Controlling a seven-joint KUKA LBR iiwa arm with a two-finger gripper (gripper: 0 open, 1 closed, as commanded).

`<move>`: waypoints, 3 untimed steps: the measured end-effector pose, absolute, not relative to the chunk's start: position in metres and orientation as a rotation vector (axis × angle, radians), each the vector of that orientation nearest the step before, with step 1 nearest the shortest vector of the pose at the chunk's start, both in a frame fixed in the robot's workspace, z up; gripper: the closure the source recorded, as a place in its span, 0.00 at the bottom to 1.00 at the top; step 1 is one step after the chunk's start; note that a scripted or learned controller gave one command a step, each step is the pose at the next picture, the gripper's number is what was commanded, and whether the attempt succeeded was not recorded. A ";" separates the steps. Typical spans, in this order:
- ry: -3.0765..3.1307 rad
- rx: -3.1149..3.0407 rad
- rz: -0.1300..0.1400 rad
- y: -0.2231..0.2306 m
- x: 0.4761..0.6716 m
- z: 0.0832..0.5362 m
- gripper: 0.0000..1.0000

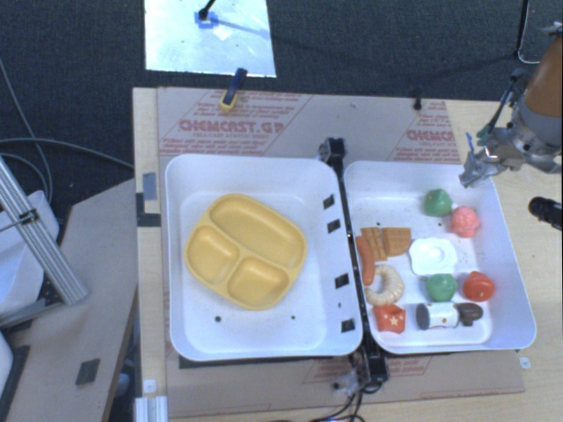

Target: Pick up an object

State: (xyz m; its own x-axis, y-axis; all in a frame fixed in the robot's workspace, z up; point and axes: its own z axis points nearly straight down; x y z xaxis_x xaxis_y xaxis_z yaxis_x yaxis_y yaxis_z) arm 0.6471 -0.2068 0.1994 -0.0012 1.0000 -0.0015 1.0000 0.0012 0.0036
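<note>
The toys for picking lie in the right bin (510,262), bunched in its middle and near part. There is a green ball (437,202) and a pink ball (465,221) at the far side, both round and a bit bumpy. Near them lies a flat white egg toy (433,256), and left of it a flat orange waffle piece (385,240) with lines on it. A long orange sausage (366,262) lies next to that, and a curled tan shrimp (386,284). Closer still sit a green lump (441,286), a shiny red tomato (478,285), a red block (390,318), a small can (437,316) lying on its side and a brown lump (471,312). All look like smooth plastic toy food. The hand (472,172) hangs over the far right corner of this bin, above the toys and not touching any. It holds nothing, and I cannot tell if it is open or closed. So I think the pick has not begun. Next, the hand needs to come down over one toy; the green ball is nearest. Round toys may roll away. The left bin (180,236) holds a yellow tray (244,250) with three dips. Both bins sit on the table (106,236).
</note>
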 end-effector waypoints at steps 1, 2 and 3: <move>2.224 2.213 0.002 -0.201 0.670 0.175 1.00; 2.219 2.212 0.007 -0.206 0.670 0.222 1.00; 2.222 2.215 0.003 -0.206 0.669 0.219 0.00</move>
